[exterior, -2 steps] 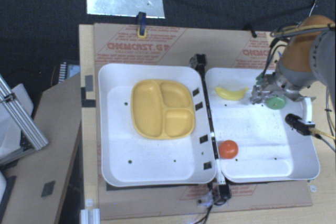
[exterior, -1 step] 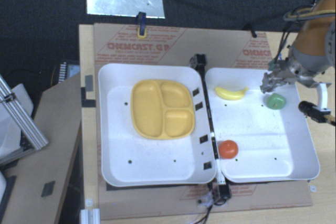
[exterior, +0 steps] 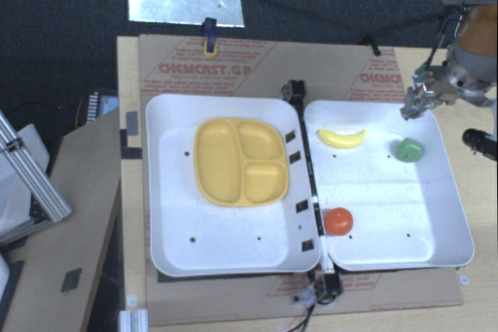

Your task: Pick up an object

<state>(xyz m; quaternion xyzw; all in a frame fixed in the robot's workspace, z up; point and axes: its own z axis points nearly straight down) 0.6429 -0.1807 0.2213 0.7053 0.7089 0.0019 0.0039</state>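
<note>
The pincer [exterior: 412, 103] hangs above the right bin's [exterior: 447, 245] far edge, carrying nothing; its opening width cannot be determined. The green object [exterior: 408, 150], nearest beneath it, is the probable target, with the banana [exterior: 341, 138] and orange ball [exterior: 338, 221] farther off.

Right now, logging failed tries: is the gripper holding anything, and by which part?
Nothing is held. The gripper hangs above the right bin, apart from the green object.

Banana [exterior: 341, 138], green ball [exterior: 408, 150], tomato [exterior: 338, 221] (right bin)
</note>
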